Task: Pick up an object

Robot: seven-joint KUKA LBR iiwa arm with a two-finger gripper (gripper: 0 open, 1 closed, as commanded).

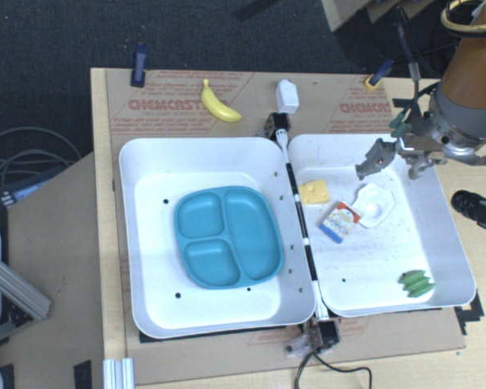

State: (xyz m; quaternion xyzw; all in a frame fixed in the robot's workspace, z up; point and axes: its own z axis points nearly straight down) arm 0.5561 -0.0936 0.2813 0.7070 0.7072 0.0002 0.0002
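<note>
The right bin [445,217] holds a yellow wedge-shaped block [313,192], a small red, white and blue carton [338,220], a white cup-like piece [373,203] and a green pea pod [416,282]. My gripper [395,161] hangs over the bin's back part, above and just behind the white piece. It is open, its two dark fingers are spread apart, and nothing is between them. The left finger [373,160] points down towards the bin floor.
A blue divided plate [227,235] lies in the left bin [146,177]. Behind the bins on the cardboard lie a yellow banana [219,104], a white block [287,96], a blue marker [138,65] and a blue and yellow clip [378,74].
</note>
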